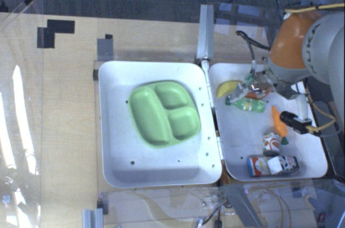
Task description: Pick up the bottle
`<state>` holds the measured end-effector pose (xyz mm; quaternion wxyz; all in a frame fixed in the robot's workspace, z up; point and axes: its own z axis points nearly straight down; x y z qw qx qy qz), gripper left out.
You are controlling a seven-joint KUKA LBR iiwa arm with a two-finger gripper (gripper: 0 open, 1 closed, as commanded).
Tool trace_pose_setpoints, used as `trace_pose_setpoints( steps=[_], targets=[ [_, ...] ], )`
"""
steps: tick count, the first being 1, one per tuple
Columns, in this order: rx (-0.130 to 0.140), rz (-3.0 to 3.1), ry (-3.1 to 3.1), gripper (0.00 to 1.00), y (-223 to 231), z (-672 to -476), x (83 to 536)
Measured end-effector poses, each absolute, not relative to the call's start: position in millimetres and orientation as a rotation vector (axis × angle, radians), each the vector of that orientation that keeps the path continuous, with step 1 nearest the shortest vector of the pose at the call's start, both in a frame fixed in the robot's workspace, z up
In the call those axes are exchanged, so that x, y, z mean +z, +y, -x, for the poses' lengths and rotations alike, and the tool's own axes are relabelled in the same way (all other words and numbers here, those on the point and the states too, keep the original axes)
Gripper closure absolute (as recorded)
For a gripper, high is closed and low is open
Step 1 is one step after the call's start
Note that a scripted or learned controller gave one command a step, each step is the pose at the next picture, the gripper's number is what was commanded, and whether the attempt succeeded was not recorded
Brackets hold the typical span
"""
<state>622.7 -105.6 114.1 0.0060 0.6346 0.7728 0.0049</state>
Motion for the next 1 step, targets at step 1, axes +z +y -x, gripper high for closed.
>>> trace_pose_setpoints(
  steps=[1],
  targets=[
    [0.008, -1.99, 2.42, 0.0, -95.0, -615.0, 87.5]
  ],
)
